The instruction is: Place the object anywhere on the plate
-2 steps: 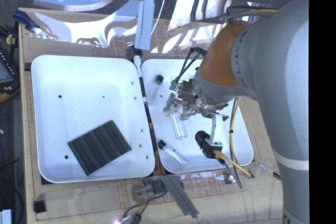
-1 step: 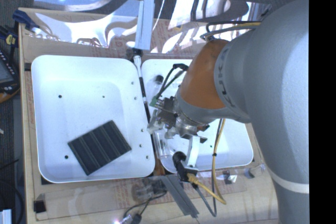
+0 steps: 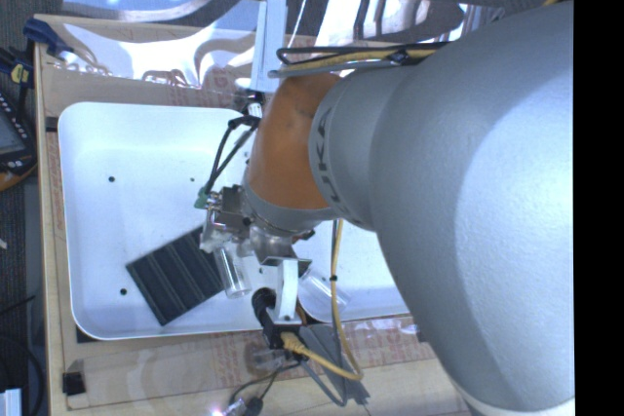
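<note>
Right now the tool is hanging low over the near part of the white bin, at the end of the grey arm that is reaching in from the right and covering much of the scene. Whether the tool is standing apart, together, or clamped on something I cannot tell: the wrist hardware and cabling are crowding that spot, and nothing is plainly showing as gripped.

Two candidates are lying on the bin floor. A dark ribbed slab is resting flat just to the left of the tool, its nearest corner seeming to be touching or almost touching the tool's body. It is sitting skewed to the bin walls, so its edges are running diagonally. A pale round disc is peeking out just to the right of the tool, near the bin's front wall, with the arm hiding part of it. I am judging this disc to be the plate and the slab to be the object, though the view is not settling that.

So the coming move is turning on one thing: the tool is sitting between the two, the slab on its left and the disc on its right, all three close together.

Counting: one arm, one tool, one slab, one disc, one yellow cable trailing down over the worktop.
</note>
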Tool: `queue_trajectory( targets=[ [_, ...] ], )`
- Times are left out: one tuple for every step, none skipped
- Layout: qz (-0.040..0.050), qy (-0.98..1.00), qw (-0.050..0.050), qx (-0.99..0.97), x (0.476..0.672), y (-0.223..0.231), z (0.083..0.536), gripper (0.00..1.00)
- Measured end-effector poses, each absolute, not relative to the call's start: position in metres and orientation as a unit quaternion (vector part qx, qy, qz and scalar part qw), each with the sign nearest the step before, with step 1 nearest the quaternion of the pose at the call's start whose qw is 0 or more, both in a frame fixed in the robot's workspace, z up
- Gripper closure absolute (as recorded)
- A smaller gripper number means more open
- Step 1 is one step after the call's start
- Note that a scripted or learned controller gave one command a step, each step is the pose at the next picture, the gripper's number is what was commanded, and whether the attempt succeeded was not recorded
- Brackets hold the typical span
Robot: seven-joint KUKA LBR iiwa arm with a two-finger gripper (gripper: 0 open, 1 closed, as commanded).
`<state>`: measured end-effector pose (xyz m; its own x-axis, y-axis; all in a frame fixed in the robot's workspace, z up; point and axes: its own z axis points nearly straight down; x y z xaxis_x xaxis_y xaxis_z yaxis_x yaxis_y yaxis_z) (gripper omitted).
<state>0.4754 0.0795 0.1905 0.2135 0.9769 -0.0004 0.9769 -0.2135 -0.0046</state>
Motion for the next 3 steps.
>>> queue_trajectory(
  targets=[
    [0.0047,-0.518,0.003,-0.856,0.476,0.129,0.127,1.00],
    [0.0020,-0.427,0.001,-0.904,0.475,0.152,0.182,1.00],
    [0.0021,-0.427,0.002,-0.904,0.475,0.152,0.182,0.00]
  ],
)
